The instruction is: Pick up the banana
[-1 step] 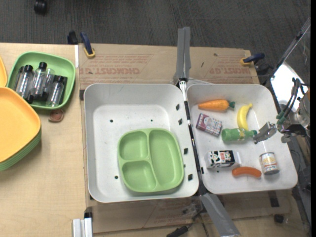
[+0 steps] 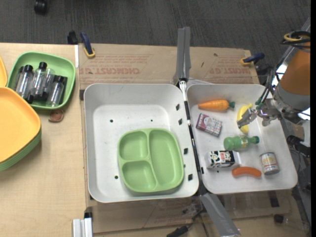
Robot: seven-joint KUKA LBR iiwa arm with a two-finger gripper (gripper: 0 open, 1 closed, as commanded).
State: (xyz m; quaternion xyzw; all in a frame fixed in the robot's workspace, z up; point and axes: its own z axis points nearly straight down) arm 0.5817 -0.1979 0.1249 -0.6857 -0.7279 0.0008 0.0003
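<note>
Jaws at banana (image 2: pixel 243 113), right bin (image 2: pixel 291 179).

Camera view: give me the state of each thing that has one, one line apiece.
gripper: low over the right bin, at the banana; grasp unclear
banana: in the right bin, partly hidden
carrot: lying flat
green bottle: on its side
can: upright
green tray: right way up in the left bin

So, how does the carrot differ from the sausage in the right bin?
The carrot is orange with a green tip at its right end; the sausage is plain red-orange. The carrot is thicker and tapered, the sausage slimmer and rounded at both ends. The carrot lies near the far wall of the right bin, the sausage near the front wall. Both lie flat, roughly left to right.
</note>
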